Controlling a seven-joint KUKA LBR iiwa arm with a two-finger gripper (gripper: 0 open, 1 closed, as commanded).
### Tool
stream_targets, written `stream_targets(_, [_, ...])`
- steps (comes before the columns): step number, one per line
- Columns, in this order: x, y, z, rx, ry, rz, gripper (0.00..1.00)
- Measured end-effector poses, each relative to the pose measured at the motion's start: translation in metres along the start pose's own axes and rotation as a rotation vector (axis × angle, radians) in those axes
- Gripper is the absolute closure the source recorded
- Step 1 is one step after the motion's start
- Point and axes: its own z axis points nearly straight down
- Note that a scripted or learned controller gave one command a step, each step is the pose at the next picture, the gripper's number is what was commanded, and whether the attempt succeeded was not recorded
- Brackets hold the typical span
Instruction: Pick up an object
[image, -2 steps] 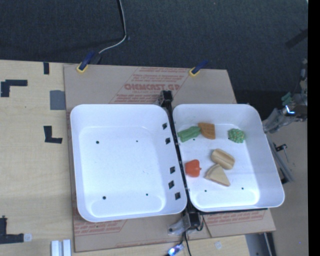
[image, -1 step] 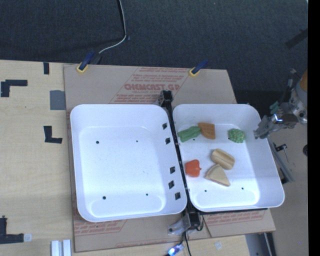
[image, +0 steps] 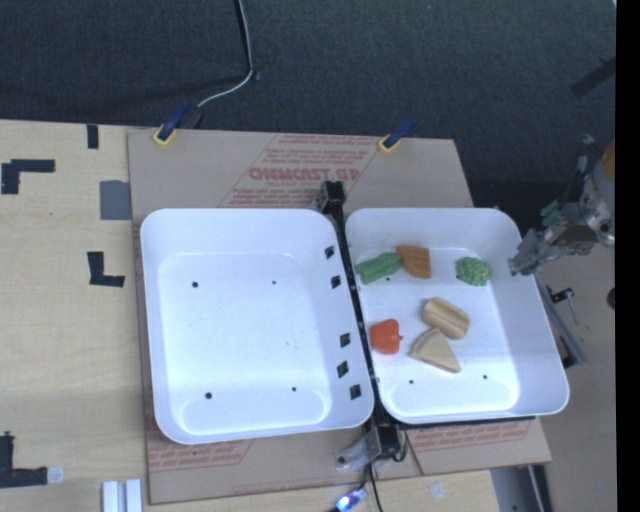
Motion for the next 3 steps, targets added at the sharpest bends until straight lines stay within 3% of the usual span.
stream_targets(1, [0.012,0.022,0.047,0.003,0.000,0.000,0.00])
stream_targets(2, [0.008,0.011,-0.123,-0.018,-0.007,0.000,0.00])
stream_targets(3, [0.028,0.001,-0.282,-0.020,-0.006,-0.002,0.00])
